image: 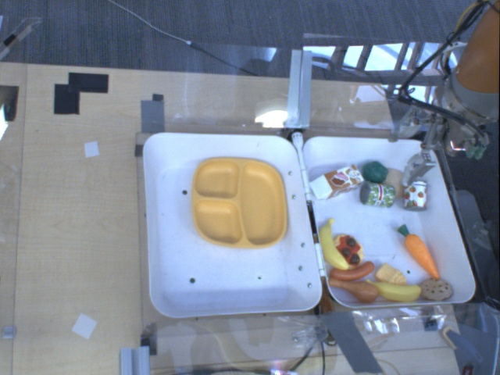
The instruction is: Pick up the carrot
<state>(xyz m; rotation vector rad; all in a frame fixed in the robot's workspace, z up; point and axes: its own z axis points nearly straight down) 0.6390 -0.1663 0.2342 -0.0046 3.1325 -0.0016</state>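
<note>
Over the right bin's (461, 233) far corner the gripper (419, 165) hangs, open or closed unclear; the carrot (420, 251) lies nearer, so descending here risks hitting the small can (415, 195).

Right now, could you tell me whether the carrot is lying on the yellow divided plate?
No, the carrot lies in the right bin among the other toy foods, while the yellow plate sits in the left bin.

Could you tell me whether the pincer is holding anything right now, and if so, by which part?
Nothing is held: the pincer hangs over the right bin's far corner, apart from the carrot.
</note>
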